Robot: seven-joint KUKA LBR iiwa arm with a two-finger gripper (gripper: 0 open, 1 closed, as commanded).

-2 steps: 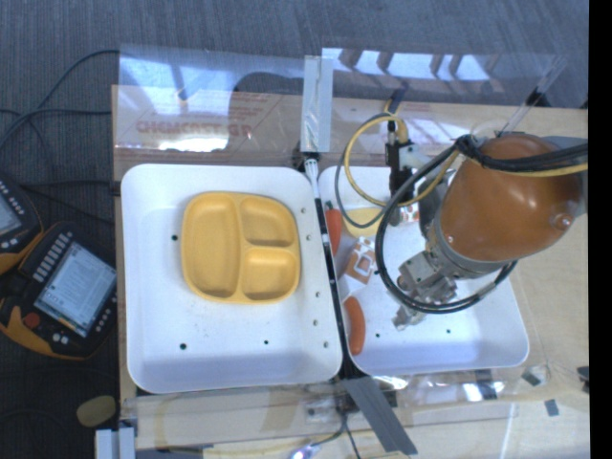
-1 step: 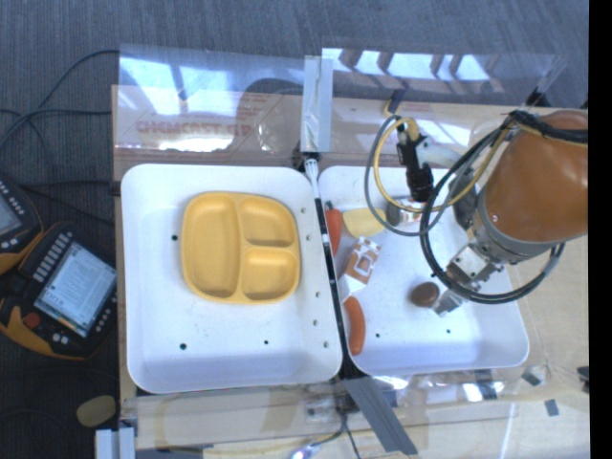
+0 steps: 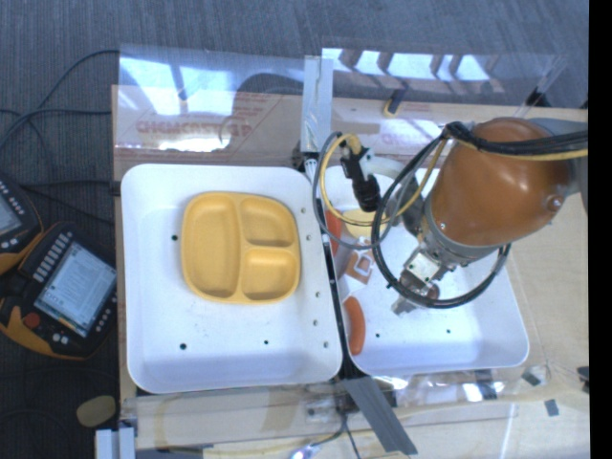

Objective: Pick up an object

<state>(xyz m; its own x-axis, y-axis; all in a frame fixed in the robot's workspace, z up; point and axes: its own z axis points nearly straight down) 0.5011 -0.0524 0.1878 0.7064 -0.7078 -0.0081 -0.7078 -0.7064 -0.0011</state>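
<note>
A yellow three-compartment tray (image 3: 240, 246) lies in the left bin (image 3: 163, 352). In the right bin (image 3: 478, 347), an orange sausage-shaped object (image 3: 356, 323) lies by the left wall, with a small brown and white piece (image 3: 360, 267) above it and an orange-red object (image 3: 334, 226) partly hidden by cables. The arm's orange wrist (image 3: 497, 189) hangs over the right bin. My gripper (image 3: 413, 295) points down toward the bin floor, right of the small objects. Nothing shows between its fingers.
Yellow and black cables (image 3: 368, 194) loop from the wrist over the right bin's upper left. Clear plastic walls (image 3: 316, 103) stand behind the bins. A control pendant (image 3: 57, 290) lies on the floor at the left.
</note>
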